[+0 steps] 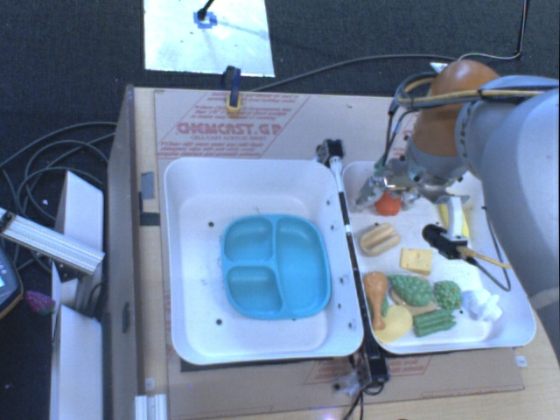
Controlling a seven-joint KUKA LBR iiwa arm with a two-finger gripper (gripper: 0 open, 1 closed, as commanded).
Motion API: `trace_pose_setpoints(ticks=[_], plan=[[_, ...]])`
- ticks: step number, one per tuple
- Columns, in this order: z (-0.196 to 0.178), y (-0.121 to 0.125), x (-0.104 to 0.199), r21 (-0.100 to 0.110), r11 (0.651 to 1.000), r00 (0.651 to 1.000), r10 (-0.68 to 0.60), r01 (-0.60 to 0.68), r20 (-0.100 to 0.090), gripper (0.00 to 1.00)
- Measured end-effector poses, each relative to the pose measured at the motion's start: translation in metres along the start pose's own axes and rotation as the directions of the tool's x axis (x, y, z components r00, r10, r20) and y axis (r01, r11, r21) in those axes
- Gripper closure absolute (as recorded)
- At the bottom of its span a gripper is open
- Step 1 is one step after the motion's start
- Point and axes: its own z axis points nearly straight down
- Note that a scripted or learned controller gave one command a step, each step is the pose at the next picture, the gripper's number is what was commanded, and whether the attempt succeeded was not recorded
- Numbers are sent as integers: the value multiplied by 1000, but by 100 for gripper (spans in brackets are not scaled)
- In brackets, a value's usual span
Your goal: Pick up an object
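Overhead slanted view: two white bins side by side on bench. Left bin (188, 226) holds blue divided plate (276, 265). Right bin (518, 322) holds toy food: hot dog bun (379, 238), yellow cheese block (416, 260), chicken drumstick (376, 294), green vegetables (427, 292). Gripper (385, 191) low at right bin's far end, just above small red-orange object (388, 204), possibly tomato. Fingers blurred; cannot tell whether apart or together, nor whether touching object.
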Motion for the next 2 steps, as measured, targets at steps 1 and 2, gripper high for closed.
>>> trace_pose_setpoints(ticks=[1, 2], plan=[[-12, 2, 0, -6, 1000, 1000, -3, 3, 1, 100], [-102, -53, 46, -4, 1000, 1000, -1, 1, 0, 100]])
